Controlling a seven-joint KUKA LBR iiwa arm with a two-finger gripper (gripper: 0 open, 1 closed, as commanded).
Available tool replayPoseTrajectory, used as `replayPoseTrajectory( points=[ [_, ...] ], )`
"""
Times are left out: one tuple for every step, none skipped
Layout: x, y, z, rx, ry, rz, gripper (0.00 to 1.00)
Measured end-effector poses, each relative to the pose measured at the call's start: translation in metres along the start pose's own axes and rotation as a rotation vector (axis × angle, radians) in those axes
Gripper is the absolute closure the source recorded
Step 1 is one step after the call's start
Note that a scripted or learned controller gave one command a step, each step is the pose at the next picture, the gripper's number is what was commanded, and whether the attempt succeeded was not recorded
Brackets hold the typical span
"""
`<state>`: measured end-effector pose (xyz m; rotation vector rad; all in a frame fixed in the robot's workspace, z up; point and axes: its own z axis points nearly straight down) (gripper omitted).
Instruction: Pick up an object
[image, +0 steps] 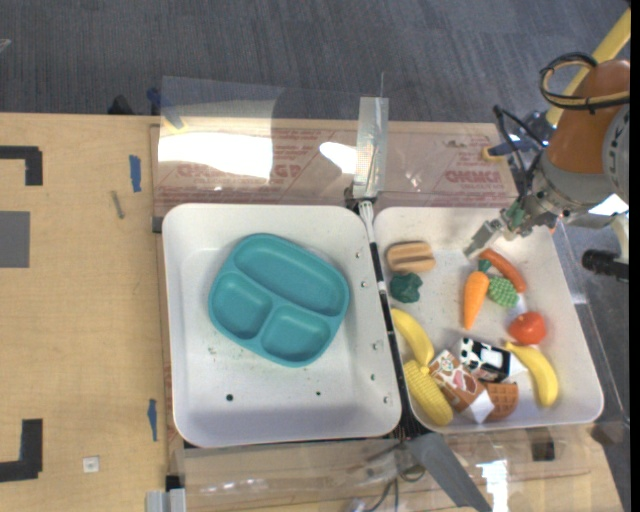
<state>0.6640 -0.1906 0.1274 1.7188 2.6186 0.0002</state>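
Landmark: teal plate (279, 297), three compartments, sits mid left bin (190, 390), tilted a bit. Nothing on it.

Left of plate: tan worktop (70, 330) with black corner marks and strips of blue tape (134, 172).

Behind plate: clear plastic sheet (300, 160) along the back of both bins, plus an upright clear divider (371, 140) over the seam.

Right of plate, past the seam, right bin (580, 400) with all the toys:
- hot dog bun (410, 256) nearest the back, just beside the seam
- green broccoli piece (406, 288) directly below the bun
- yellow banana (412, 335) further toward the front, along the seam
- corn cob (427, 392) at the front, touching that banana's lower end
- carrot (475, 296) upright-ish, further right, mid bin
- black-and-white cow toy (484, 358) in front of the carrot, on top of a printed carton (458, 380) and a waffle-cone piece (500, 400)
- red-and-green item (502, 278) just right of the carrot, kind unclear
- tomato (528, 326) in front of that
- second banana (540, 372) farthest right, front

Hand (488, 236) sits above the right bin's back area, far right of the plate, fingers spread, released, nothing between them. Grey arm with orange band (585, 140) runs off to the upper right. The red-and-green item is the closest toy to the hand, apart from it.
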Motion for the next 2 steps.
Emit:
replayPoseTrajectory(
  points=[
    [0.014,-0.033,0.04,0.002,0.004,0.129,0.0],
    [0.012,-0.03,0.026,-0.005,-0.003,0.126,1.0]
  ],
)
